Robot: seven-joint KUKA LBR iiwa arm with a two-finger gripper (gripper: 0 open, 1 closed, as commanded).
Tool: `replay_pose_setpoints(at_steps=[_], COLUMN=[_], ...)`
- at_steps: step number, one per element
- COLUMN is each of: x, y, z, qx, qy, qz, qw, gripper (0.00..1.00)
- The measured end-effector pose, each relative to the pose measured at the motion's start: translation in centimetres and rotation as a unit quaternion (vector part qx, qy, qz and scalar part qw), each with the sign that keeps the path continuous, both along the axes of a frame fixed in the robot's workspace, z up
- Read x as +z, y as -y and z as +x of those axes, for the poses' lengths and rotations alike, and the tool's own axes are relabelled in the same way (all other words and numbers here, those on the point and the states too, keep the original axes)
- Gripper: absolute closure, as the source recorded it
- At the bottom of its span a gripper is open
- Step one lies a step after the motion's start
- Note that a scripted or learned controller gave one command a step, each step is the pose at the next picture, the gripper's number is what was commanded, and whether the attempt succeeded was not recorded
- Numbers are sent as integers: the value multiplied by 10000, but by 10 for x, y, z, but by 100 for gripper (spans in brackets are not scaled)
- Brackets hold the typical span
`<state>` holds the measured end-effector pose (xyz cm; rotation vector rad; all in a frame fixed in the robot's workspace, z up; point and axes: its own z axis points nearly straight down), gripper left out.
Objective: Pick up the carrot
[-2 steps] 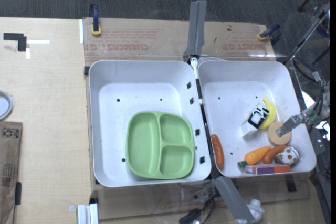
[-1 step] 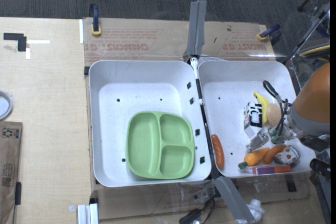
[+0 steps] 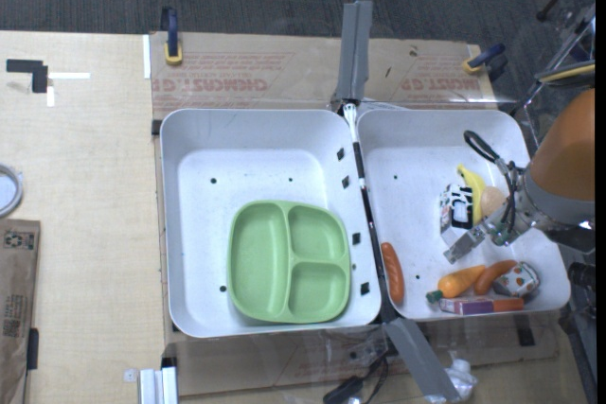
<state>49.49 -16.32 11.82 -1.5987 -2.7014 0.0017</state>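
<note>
Two white bins sit on the bench; the carrot lies in the right bin. Above it the claw looks narrowly parted, holding nothing. Firm and smooth, the carrot probably grips best mid-body.

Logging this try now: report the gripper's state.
Gripper: low in the right bin, just above the carrot; open or closed cannot be told, and nothing is seen held.

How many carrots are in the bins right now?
1. The carrot lies near the front of the right bin, beside another orange piece that I cannot identify. The arm covers part of that bin, so more could be hidden.
</note>
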Motion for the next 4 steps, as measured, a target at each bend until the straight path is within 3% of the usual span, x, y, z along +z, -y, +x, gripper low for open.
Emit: replay_pose_setpoints(at_steps=[1, 2, 3, 4], x=[-29, -29, -22, 77], y=[-43, 23, 22, -46], z=[-18, -17, -17, -16], qx=[616, 180, 173, -155], qy=[-8, 5, -4, -5], qz=[7, 1, 13, -1], qw=[9981, 9998, 9998, 9999], gripper=[0, 0, 100, 100])
